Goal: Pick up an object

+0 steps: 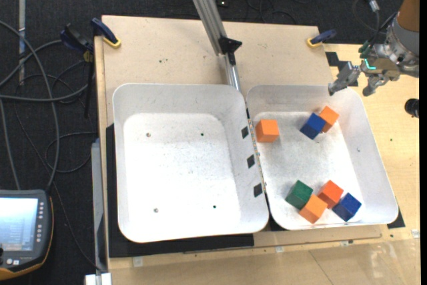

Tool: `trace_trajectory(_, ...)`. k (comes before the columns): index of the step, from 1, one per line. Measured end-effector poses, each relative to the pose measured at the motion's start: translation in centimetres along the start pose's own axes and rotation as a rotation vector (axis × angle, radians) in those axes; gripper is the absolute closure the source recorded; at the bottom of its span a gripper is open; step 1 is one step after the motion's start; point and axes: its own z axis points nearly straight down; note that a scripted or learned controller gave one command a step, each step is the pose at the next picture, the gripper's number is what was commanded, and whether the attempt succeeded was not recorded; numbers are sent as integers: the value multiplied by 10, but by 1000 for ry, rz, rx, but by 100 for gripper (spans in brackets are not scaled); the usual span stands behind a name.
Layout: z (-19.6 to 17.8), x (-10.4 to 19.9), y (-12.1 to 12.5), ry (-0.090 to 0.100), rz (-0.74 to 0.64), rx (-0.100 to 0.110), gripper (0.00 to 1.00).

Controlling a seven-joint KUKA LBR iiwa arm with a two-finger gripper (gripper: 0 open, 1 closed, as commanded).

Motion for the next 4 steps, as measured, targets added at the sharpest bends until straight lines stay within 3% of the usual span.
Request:
trace_trajectory(2,121,10,7,2,-1,5,0)
trace_trajectory(3,142,7,13,-6,2,-19,0)
trace_trajectory(4,133,7,14,-9,0,-22,100)
